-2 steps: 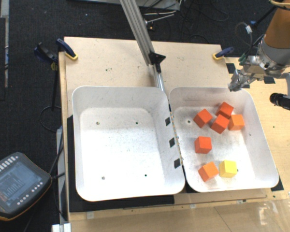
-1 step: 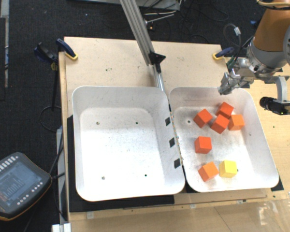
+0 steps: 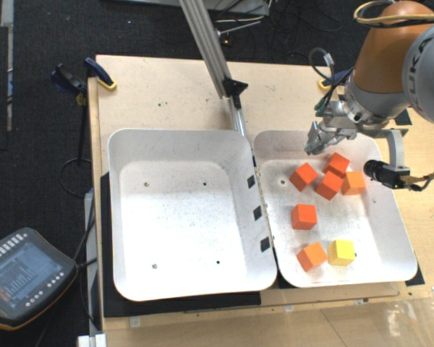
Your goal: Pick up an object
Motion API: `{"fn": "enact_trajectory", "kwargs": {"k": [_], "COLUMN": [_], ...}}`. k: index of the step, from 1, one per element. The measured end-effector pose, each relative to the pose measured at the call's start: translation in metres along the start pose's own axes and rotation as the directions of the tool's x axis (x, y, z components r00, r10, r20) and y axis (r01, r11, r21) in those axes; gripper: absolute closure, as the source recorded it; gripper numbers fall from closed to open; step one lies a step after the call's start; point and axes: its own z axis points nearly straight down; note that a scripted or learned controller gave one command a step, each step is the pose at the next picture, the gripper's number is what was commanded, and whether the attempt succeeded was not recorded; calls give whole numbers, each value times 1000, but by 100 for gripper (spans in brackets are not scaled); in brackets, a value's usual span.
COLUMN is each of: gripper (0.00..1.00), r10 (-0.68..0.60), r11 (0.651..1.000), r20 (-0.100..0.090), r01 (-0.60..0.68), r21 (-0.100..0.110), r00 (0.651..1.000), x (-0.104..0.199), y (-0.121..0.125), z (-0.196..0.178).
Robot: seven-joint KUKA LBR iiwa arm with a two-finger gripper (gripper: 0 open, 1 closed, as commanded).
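Blocks sit in the right bin (image 3: 390, 255), seven of them in all. Four lie close together near the back: an orange-red block (image 3: 303, 176), a red block (image 3: 338, 164) behind it, another red block (image 3: 329, 186) in the middle, and an orange block (image 3: 354, 183) on the far right side. The two red ones and the orange one look like they touch. A lone red block (image 3: 304, 216) sits a bit nearer the front. At the front, an orange block (image 3: 312, 256) and a yellow block (image 3: 341, 252) sit just beside each other.

The gripper (image 3: 317, 144) hangs over the back edge of the right bin, near the group of four blocks. No block is in it. I cannot tell how wide it is set.

The left bin (image 3: 123, 194) is white with small dark specks.
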Motion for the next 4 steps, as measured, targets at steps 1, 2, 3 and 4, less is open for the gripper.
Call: {"fn": "enact_trajectory", "kwargs": {"k": [1, 2, 3, 4], "gripper": [100, 100, 100, 100], "r10": [0, 0, 0, -1], "r11": [1000, 1000, 1000, 1000], "r20": [0, 1, 0, 0], "r01": [0, 0, 0, 1], "r21": [0, 0, 1, 1], "r00": [1000, 1000, 1000, 1000], "x": [43, 84, 125, 167], "y": [-29, -44, -72, -95], "z": [-11, -12, -17, -22]}}
